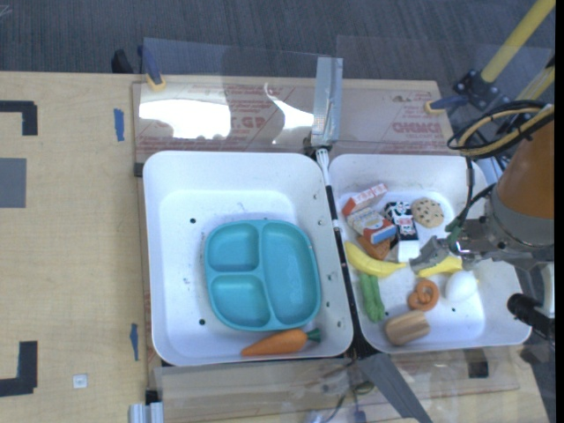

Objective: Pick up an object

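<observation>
The gripper (434, 252) hung low in the right bin (493, 324), just above the banana (377, 263); whether it held anything could not be told. Around it lay a cookie (428, 211), a white egg (460, 285), a pretzel (423, 295), a bread roll (406, 327) and a green bean (374, 300). The left bin (167, 236) held a teal divided plate (262, 273) and a carrot (276, 343). Both bins sat on a pale wooden bench (66, 263), with grey carpet (264, 7) beyond.
</observation>
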Available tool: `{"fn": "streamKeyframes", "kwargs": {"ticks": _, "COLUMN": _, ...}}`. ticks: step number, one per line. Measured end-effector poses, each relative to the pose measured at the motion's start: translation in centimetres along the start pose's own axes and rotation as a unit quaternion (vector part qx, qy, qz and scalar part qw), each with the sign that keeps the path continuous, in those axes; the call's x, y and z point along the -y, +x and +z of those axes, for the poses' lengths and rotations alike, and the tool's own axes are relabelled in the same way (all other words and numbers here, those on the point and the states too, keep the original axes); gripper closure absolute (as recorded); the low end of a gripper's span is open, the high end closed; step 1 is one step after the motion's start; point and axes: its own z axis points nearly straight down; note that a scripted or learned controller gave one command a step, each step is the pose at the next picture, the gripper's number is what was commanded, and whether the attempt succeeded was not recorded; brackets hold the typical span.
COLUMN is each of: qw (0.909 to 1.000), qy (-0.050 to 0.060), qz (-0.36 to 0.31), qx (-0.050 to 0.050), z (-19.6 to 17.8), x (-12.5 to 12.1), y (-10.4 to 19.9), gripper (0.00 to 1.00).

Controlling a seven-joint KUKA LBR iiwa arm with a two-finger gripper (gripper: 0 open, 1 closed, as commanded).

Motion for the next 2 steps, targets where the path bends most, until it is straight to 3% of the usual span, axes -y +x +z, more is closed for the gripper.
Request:
{"fn": "streamKeyframes", "kwargs": {"ticks": 1, "qw": 0.9987, "qy": -0.004, "qz": 0.05, "qx": -0.001, "z": 9.84, "x": 0.73, "y": -3.03, "gripper": 0.0}}
{"fn": "streamKeyframes", "kwargs": {"ticks": 2, "qw": 0.9987, "qy": -0.004, "qz": 0.051, "qx": 0.0, "z": 9.85, "x": 0.74, "y": -3.07, "gripper": 0.0}}
